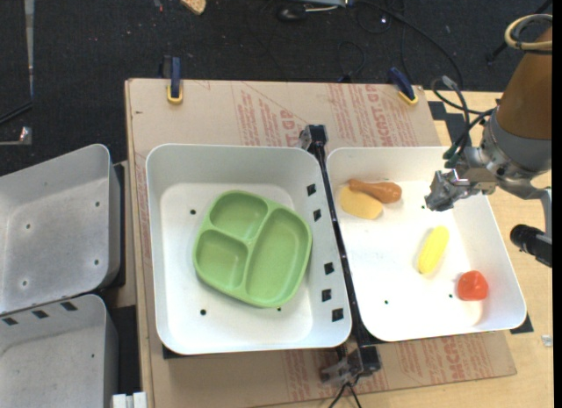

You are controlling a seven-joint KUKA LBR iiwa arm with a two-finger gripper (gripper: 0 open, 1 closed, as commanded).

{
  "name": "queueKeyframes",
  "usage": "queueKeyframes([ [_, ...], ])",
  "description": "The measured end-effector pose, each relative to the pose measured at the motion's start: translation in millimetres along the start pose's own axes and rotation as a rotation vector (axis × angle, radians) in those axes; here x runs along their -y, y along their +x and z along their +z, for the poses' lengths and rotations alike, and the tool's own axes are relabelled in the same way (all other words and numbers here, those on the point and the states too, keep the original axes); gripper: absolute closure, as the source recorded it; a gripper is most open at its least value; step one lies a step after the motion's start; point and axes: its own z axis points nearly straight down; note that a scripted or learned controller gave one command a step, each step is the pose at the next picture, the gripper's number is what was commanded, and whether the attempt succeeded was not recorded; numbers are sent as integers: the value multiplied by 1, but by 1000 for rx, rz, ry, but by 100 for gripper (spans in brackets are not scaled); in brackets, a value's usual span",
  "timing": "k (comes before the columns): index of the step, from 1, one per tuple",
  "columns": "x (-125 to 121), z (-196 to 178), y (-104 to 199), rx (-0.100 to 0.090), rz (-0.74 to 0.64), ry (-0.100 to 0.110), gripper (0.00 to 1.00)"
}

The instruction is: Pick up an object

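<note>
Right bin (492,314): yellow banana-shaped toy (432,250) at centre; red toy (472,286) nearer its front corner; two orange-tan food toys (369,198) at its back left. Tool (439,196) over its back right; grip cannot be told.

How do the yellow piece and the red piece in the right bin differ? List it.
Colour: the yellow piece is yellow; the red piece is red-orange.
Shape: the yellow piece is long and slim; the red piece is short and rounded.
Place: the yellow piece lies nearer the bin's middle, below the hand; the red piece sits closer to the near right corner.
Shared: both lie loose on the floor of the right bin, apart from each other.
</note>
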Motion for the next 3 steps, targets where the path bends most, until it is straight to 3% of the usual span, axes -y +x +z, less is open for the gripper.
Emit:
queueKeyframes([
  [3,-74,17,141,0,1,-1,100],
])
